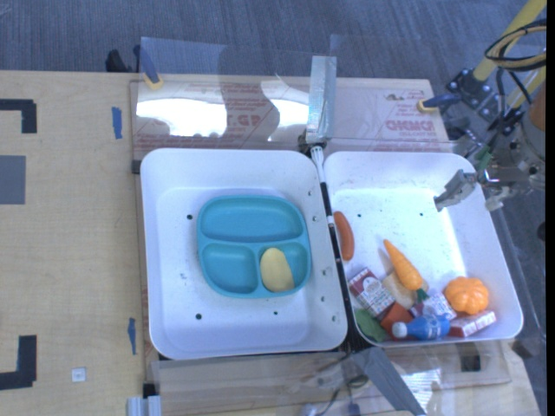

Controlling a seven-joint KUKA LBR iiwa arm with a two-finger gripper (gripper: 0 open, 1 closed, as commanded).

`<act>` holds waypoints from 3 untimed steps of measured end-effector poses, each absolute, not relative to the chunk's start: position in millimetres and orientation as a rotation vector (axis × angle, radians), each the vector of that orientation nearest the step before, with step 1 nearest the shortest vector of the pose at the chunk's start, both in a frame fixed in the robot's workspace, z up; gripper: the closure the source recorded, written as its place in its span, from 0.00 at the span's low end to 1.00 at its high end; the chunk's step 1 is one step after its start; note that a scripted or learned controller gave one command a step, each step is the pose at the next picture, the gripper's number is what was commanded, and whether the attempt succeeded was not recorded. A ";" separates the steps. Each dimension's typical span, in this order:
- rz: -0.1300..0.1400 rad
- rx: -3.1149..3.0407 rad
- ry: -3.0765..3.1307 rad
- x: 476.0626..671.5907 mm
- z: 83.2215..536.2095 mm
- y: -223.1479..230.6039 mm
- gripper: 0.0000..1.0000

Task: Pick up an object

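Two bins: sitting side by side on the desk [69, 258], the left bin [165, 319] and the right bin [499, 258] touching along their inner edges.
Desk: lying pale and wooden under both bins, carrying black marks and blue tape bits toward 9 o'clock.
Clear sheet: lying glossy behind the bins at 12 o'clock [217, 102].
Tray: a blue three-part tray [247, 224] resting in the middle of the left bin.
Arm: reaching in from 3 o'clock, its cables bunching above the right bin's far corner.
Gripper: hanging over the right bin's 2 o'clock corner [473, 189], nothing showing between its fingers; their spread I cannot tell.
Potato: a yellow piece [277, 269] sitting in the tray's 5 o'clock compartment.
Pumpkin: an orange one [468, 295] sitting at the right bin's 4 o'clock side.
Carrot: lying tilted [403, 267] just beside the pumpkin, toward 9 o'clock of it.
Sausage: lying reddish [344, 235] near the right bin's 9 o'clock wall.
Bottle: a blue one [422, 328] lying at 6 o'clock among small packets.
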State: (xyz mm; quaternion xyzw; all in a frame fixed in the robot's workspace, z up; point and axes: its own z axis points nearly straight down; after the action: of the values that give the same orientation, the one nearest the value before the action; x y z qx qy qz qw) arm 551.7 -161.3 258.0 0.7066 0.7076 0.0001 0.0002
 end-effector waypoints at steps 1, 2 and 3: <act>0.006 2.262 2.173 536.1 88.2 -155.4 0.00; 0.006 2.201 2.235 497.3 87.9 -103.8 0.00; 0.013 2.200 2.227 499.6 98.7 -104.7 1.00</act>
State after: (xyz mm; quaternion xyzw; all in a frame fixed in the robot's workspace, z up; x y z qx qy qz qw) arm 499.6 -104.7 98.7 0.7029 0.7113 0.0041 0.0056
